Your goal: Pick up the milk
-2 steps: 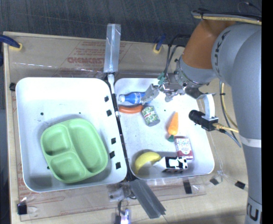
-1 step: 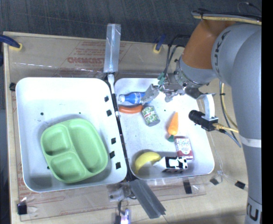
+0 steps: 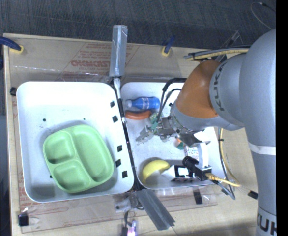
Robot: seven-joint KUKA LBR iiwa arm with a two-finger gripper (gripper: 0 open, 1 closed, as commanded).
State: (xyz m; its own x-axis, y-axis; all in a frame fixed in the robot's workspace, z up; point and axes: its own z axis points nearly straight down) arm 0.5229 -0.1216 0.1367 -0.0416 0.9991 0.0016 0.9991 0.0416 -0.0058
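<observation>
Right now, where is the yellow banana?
In the camera view, the banana lies in the right bin, near its front edge, below the pincer and right of the green tray in the left bin.

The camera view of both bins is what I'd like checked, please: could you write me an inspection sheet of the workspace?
Surface: wooden bench bearing left white bin and right white bin.
Job's things: milk not identifiable; white labelled item partly hidden by the arm.
Clutter: green divided plastic tray in left bin; blue plastic bottle, orange object, yellow banana in right bin.
Grippers: two-finger gripper low over right bin.
Cables: black cable at wrist.
Surroundings: blue clamps on bench edge.
</observation>
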